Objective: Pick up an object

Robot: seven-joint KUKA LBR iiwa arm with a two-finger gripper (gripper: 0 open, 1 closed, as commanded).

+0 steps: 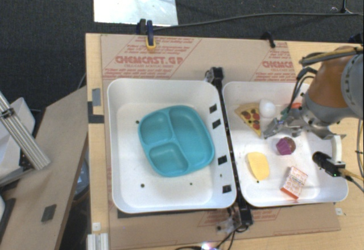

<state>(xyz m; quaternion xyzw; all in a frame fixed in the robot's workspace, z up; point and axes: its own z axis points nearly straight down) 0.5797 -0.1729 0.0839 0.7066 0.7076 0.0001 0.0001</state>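
Pizza slice (250, 115) nearest gripper (272, 127), jaw state impossible to tell.
Best lowered squarely over 1 item (purple ball (285, 146) close by), avoiding neighbours.

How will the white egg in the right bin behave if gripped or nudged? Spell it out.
The egg looks round and smooth, so it will probably roll when nudged and may slip out of a pinch. It sits beside the pizza slice, which could stop a roll that way. It looks like small toy food, so probably light; whether it is fragile cannot be told.
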